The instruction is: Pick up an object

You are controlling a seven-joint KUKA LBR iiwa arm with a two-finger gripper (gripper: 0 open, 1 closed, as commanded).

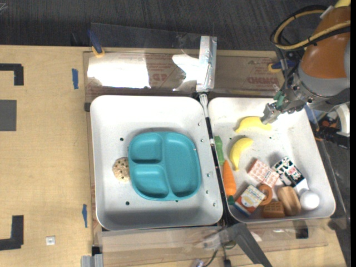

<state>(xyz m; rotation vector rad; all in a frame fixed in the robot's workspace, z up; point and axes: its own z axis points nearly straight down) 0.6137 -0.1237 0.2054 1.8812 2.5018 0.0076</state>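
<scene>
Camera view, starting at the near edge: the right bin [325,166] has its clutter packed along the front wall, with a white bottle [309,199], a brown loaf [288,199], a small carton [251,196] and a carrot [228,179] all touching or nearly so. Further back lie two bananas, one [240,149] mid-bin and one [250,124] near the far wall. The gripper [271,113] hangs at the far banana's right end; whether its fingers are apart or closed I cannot tell, and nothing is visibly held. That far banana looks like the sensible target: it lies apart from the pile, so straddling its narrow width near the middle should avoid a slip. The left bin [105,149] holds a teal tray [165,164] and a cookie [120,169].
</scene>
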